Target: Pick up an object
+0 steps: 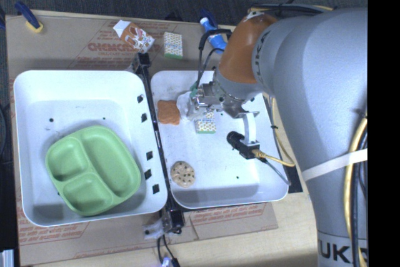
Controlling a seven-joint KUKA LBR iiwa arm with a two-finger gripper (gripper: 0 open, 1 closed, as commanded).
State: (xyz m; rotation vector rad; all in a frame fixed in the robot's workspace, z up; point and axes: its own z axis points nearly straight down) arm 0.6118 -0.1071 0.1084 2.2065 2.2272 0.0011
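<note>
The bench (75, 50) is lying under a sheet of brown printed cardboard, with dark carpet showing beyond its far edge, and two shallow white bins are sitting side by side on it, their inner walls meeting along a line of black clips. The left bin (37, 87) is holding a green divided plate (92, 169) in its near half, leaving the far half bare white floor. The right bin (215, 194) is holding an orange sponge-like block (168, 112) close to the dividing wall, a small patterned packet (205, 126) just right of it, and a round speckled cookie (182, 174) nearer the front, well apart from the other two. The grey arm (312, 84) with its orange band is reaching in from the right and covering the right bin's far right corner, and the gripper (199, 103) is hanging low over the bin between the orange block and the patterned packet; whether its jaws are apart or together cannot be told. The near right part of that bin's floor is lying open. Beyond the bins, on the cardboard, a crumpled wrapper (133, 37) and a small patterned box (173, 45) are resting near the far edge, with blue clamps at the corners.
</note>
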